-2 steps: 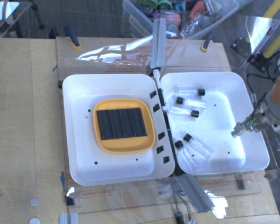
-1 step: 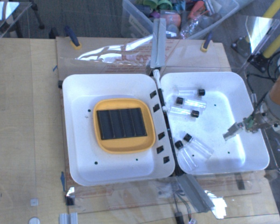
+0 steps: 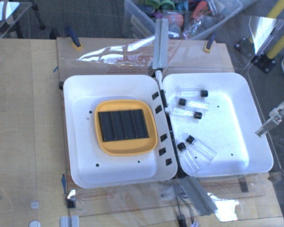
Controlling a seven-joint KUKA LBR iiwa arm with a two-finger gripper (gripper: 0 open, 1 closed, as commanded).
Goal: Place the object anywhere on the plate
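A yellow plate [image 3: 126, 126] with a dark ridged centre lies in the left white bin [image 3: 80, 93]. Several clear vials with black caps lie in the right white bin [image 3: 236, 98]: three near its upper left, such as one vial [image 3: 193, 94], and two near its lower left, such as another vial [image 3: 202, 149]. The gripper [image 3: 270, 124] pokes in at the right edge of the view, over the right rim of the right bin, well apart from every vial. I see nothing held in it.
A clear tub [image 3: 180, 6] of colourful toys stands behind the bins. A grey bar [image 3: 160, 44] runs down to the divider between the bins, which carries black clips [image 3: 158, 109]. The wooden bench [image 3: 23, 126] spreads out to the left.
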